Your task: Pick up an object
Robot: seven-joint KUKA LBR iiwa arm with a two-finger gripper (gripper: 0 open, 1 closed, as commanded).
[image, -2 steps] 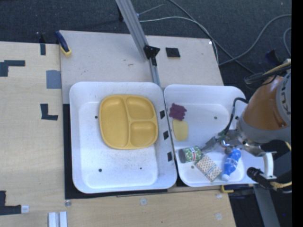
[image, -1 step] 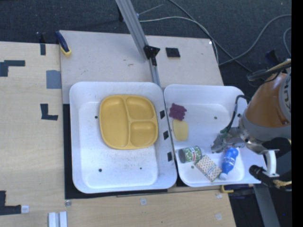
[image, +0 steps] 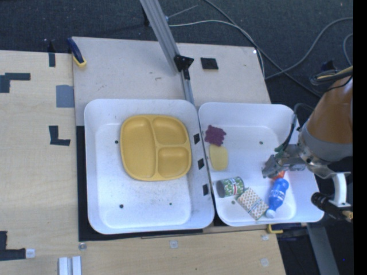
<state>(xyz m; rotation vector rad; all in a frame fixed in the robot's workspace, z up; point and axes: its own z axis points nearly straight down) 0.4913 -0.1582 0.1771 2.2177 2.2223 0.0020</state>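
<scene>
The right bin (image: 246,114) holds a purple bunch of grapes (image: 215,134), a pale yellow block (image: 218,157), a green can lying on its side (image: 230,187), a patterned small box (image: 252,203) and a blue bottle (image: 277,195). My gripper (image: 275,168) hangs over the bin's right part, just above the blue bottle's upper end. Nothing shows between its dark fingers.
The left bin (image: 103,211) carries a yellow divided plate (image: 155,147). A grey metal strut (image: 163,30) slants down from the top to the gap between the bins. Cables lie on the dark floor at the upper right. The arm's orange band (image: 335,116) sits at the right edge.
</scene>
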